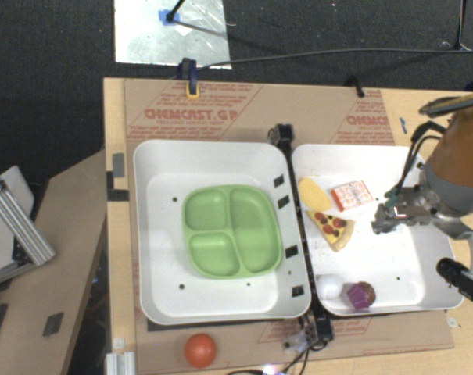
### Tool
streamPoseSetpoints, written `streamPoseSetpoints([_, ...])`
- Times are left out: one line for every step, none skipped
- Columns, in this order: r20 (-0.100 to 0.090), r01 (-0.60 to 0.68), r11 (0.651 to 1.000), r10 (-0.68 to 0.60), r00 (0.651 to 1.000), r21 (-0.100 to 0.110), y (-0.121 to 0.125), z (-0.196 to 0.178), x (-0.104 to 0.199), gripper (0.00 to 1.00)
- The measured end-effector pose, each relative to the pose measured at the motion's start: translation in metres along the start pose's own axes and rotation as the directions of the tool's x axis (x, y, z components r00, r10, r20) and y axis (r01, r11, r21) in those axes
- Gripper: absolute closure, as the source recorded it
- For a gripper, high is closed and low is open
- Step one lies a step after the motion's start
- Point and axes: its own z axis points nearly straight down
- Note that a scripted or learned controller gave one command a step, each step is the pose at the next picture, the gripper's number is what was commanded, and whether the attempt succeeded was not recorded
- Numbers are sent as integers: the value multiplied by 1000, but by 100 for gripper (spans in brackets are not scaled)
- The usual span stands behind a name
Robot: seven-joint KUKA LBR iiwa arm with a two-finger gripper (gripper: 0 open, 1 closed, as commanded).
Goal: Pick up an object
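The right bin (pixel 392 156) holds a yellow wedge (pixel 315 193), a pizza slice toy (pixel 335 229), a small red-and-white box (pixel 351 194), a white ball (pixel 328 287) and a purple lump (pixel 360 294). My gripper (pixel 386 219) hangs over the middle of this bin, to the right of the pizza slice and just below the box. Nothing shows between its fingers. The arm's orange band (pixel 464 151) fills the right edge above it.
The left bin (pixel 154 162) carries a green divided plate (pixel 231 230). An orange-red ball (pixel 200 350) lies on the bench in front of the left bin. Black clips (pixel 281 135) mark the wall shared by the bins. Cables run across the dark floor behind.
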Motion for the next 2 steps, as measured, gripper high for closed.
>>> streamPoseSetpoints([-2,5,1000,-5,1000,1,22,8,52,100])
streamPoseSetpoints([-2,4,1000,-4,1000,-1,50,-5,96,100])
